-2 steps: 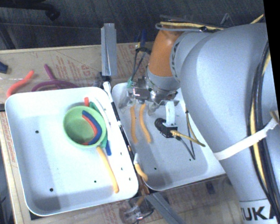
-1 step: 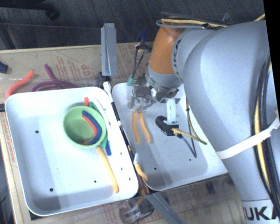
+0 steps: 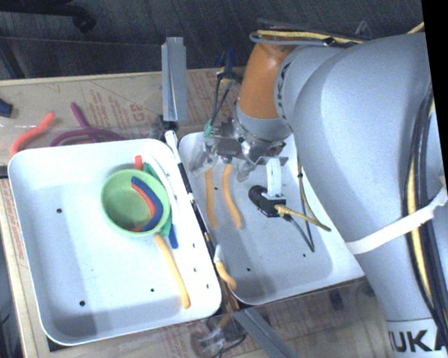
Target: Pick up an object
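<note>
The tool (image 3: 228, 152) sits low over the far end of the right bin (image 3: 279, 278), close to that bin's upper left corner, at the end of the grey arm (image 3: 348, 123) with its orange band. From this angle it cannot be told how far open the tool is, and nothing can be seen in its grasp.

Just below the tool in the view, on the floor of the same bin, lie two thin orange strips side by side: the left strip (image 3: 210, 194) runs along the bin's left wall, and the right strip (image 3: 232, 200) lies nearly parallel to it, its upper end nearest the tool. Whether the tool touches either one cannot be told.

The left bin (image 3: 64, 279) holds a green bowl (image 3: 128, 202) with blue and red pieces at its right rim, and a yellow stick (image 3: 176, 276) reaching from the bowl toward the near wall. On the desk (image 3: 112, 86) beyond the left bin lie a red-orange piece (image 3: 33, 132) and a purple tube (image 3: 85, 132).
</note>
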Available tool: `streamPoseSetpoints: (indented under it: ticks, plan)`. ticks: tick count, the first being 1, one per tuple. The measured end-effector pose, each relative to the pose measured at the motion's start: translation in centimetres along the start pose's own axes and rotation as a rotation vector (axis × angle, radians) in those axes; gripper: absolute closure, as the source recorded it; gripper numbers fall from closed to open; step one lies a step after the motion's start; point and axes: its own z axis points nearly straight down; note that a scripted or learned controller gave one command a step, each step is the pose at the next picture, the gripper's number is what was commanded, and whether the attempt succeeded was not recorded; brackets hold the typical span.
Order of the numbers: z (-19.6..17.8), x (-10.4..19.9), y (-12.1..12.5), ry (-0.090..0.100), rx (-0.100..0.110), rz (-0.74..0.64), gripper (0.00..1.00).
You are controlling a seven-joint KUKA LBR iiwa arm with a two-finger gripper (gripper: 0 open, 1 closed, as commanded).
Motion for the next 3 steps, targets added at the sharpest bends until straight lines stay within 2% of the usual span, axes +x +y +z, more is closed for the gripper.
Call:
streamPoseSetpoints:
  ticks: [1, 2, 3]
  plan:
    - [-1.0, 0.1, 0.0, 0.001, 0.0, -0.005, 1.0]
    - [-1.0, 0.2, 0.0, 0.001, 0.001, -0.006, 0.0]
    - [1.0, -0.7, 0.6, -0.001, 0.002, -0.27, 0.0]
